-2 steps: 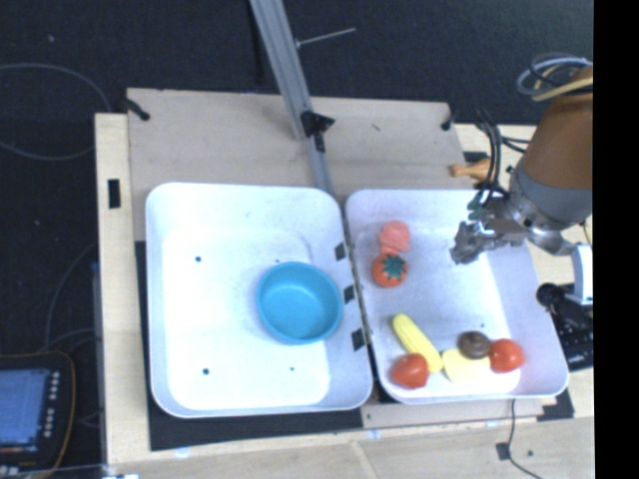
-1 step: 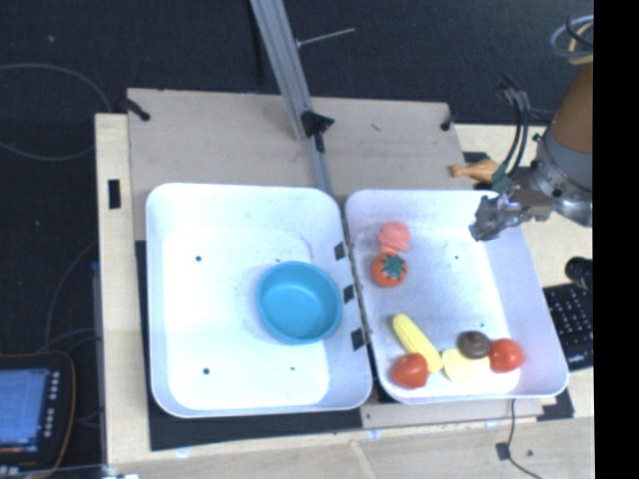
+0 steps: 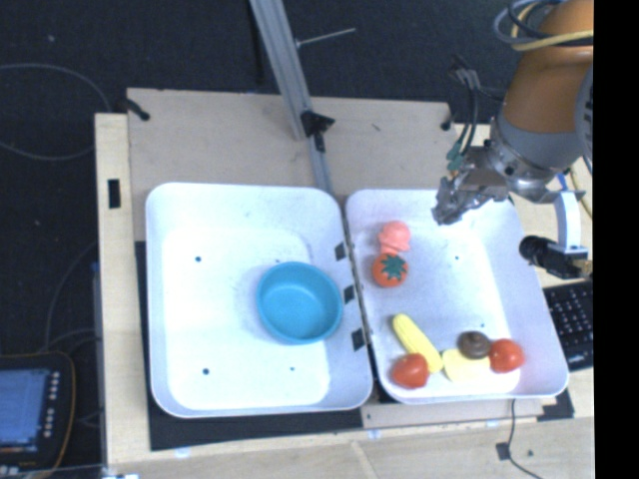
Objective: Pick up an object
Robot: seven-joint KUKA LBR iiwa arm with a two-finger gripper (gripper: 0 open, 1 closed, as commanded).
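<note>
Pick not yet begun.
The gripper [image 3: 449, 211] hovered over the right bin [image 3: 499, 257]; finger state could not be determined. Every toy, including the strawberry [image 3: 389, 270], lay ungrasped.

A single camera sits fixed above the desk [image 3: 230, 128] and looks down at a slant, far enough back to take in both white bins at once. The left bin [image 3: 190, 218] and the right bin [image 3: 499, 257] lie side by side across the middle of the view, with dark floor beyond the desk's far edge at the top. The arm [image 3: 544, 98] comes in from the right side, seen from above, its upper part cut by the frame.
</note>
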